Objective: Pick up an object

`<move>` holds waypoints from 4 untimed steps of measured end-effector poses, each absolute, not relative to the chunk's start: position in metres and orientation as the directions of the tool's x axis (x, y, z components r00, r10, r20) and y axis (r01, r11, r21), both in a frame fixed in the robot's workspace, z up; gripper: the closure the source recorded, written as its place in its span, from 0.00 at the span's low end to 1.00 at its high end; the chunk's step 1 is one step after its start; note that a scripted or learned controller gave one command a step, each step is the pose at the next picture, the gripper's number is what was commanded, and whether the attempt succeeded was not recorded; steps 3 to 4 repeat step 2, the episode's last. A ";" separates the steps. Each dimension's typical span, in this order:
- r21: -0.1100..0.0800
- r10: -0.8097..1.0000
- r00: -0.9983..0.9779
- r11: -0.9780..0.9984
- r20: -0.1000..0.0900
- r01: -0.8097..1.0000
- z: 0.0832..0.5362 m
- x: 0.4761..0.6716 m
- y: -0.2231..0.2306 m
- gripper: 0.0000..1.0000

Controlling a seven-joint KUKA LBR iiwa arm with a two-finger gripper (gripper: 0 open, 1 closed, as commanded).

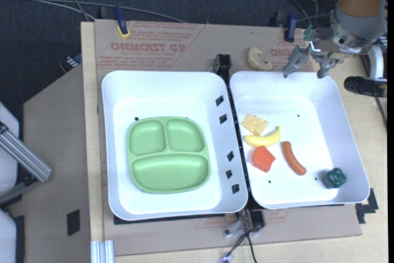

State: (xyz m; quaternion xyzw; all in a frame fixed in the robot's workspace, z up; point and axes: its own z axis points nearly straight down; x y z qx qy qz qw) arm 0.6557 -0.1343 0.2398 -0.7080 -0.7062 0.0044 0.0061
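The right bin (308, 92) holds a pale yellow cheese wedge (254, 125), a yellow banana (263, 139), a red-orange chunk (263, 159), an orange-red sausage (293, 157) and a dark green lump (335, 178) near its front right corner. My gripper (305, 65) hangs above the far edge of that bin, well apart from all the items. Its two fingers are spread open with nothing between them.
A green divided plate (167, 153) lies in the left bin (117, 132). A tan curved object (259, 59) rests on the cardboard just behind the right bin. Clamps, blue (122, 26) and dark (290, 26), grip the board's far edge. Black clips line the divider between the bins.
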 end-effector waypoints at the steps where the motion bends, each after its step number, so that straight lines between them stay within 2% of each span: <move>1: -0.001 1.000 0.000 0.000 0.000 1.000 0.248 0.658 -0.134 0.00; 2: -0.005 1.000 -0.002 0.002 0.001 1.000 0.190 0.666 -0.129 0.00; 4: -0.005 1.000 -0.002 0.002 0.001 1.000 0.190 0.666 -0.129 0.00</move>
